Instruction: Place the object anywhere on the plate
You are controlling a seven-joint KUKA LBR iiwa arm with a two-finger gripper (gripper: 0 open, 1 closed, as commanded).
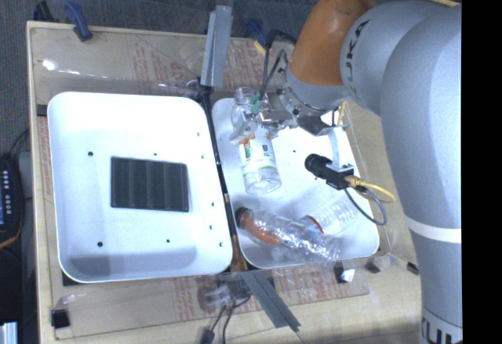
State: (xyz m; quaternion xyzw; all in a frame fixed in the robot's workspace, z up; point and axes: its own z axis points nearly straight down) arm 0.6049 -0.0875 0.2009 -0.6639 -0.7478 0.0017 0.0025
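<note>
Looming closest to the lens, the grey KUKA arm (408,99) with its orange band reaches in over the worktop (141,48) from the right edge. Next in size, the left bin (78,123) sits toward the worktop's left edge and carries a dark ribbed plate (149,183) at its middle. The right bin (357,237) lies just beside it, under the wrist. Along that bin's near edge lies a crumpled clear plastic bottle (294,231) with an orange end, on its side. Toward the bin's far edge a smaller clear bottle (259,164) with a white and green label lies tilted, its neck up under the end effector (255,117).

Whether the end effector is clenched or released I cannot tell; metal parts and glare hide it. By my reading the pick is still in hand, the labelled bottle being the likely object and not yet lifted. Next comes a firm grip on its neck, a clean lift over the shared bin walls, then a move leftward to the plate.
</note>
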